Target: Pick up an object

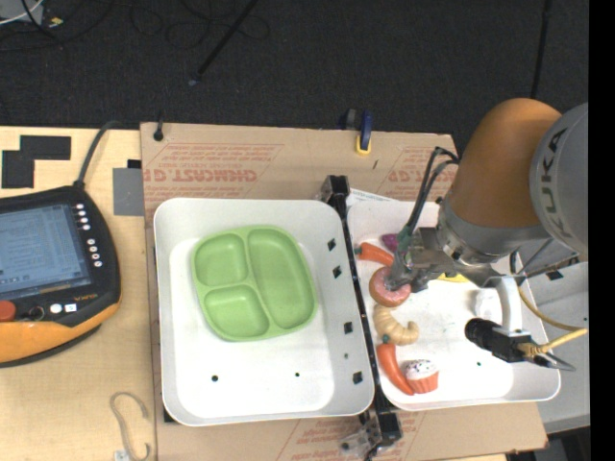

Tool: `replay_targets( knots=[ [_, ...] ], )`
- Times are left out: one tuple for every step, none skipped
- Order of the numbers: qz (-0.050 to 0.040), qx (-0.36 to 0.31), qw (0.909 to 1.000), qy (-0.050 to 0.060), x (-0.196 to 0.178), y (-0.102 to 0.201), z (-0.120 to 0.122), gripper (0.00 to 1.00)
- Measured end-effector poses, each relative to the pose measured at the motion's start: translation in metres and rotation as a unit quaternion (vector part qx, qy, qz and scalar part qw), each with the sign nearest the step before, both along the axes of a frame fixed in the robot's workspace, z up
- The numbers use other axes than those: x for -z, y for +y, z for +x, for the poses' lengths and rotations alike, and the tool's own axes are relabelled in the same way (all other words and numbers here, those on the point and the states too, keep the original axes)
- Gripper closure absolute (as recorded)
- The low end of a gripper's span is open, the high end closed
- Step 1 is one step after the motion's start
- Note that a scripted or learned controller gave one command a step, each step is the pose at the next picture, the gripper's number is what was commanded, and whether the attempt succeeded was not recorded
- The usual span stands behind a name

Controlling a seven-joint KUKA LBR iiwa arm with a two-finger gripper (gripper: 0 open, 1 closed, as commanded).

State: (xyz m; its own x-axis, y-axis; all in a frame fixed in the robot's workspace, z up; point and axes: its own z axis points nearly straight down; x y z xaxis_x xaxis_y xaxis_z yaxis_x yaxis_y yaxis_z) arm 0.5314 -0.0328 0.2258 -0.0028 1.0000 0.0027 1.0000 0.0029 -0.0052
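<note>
Status: the pick is not yet complete. The gripper (411,269) is low inside the right bin (538,388), at that bin's upper-left part, directly beside and partly over a pink ring (387,294), which is the nearest candidate object. The ring appears to rest on the bin floor; no lift is evident. Whether the gripper is released or clenched cannot be told from this slanted view, as the wrist and its fittings mask the tip, so no grasp can be confirmed. 4 other small items lie in the same bin: an orange piece (374,253) just above the ring, a tan curved piece (397,330) just below it, a red piece (390,361) lower again, and a white-topped piece (422,376) touching or nearly touching the red one. All 4 are apart from the gripper. The left bin (183,373) holds 1 green divided plate (255,281), well apart from the arm. Judgement: approach and descent look done. Remaining are 2 steps, a confirmed closure on the ring and a lift clear of the bin floor. Risk noted: the orange piece and the tan piece crowd the ring on 2 sides.
</note>
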Motion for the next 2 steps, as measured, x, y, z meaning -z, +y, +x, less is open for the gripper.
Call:
replay_targets(
  knots=[
    [-0.0001,0.0,1.0,0.0,-0.01,0.0443,-0.0297,1.0],
    [-0.0007,0.001,1.0,0.0,-0.0106,0.0524,-0.0308,1.0]
  ],
)
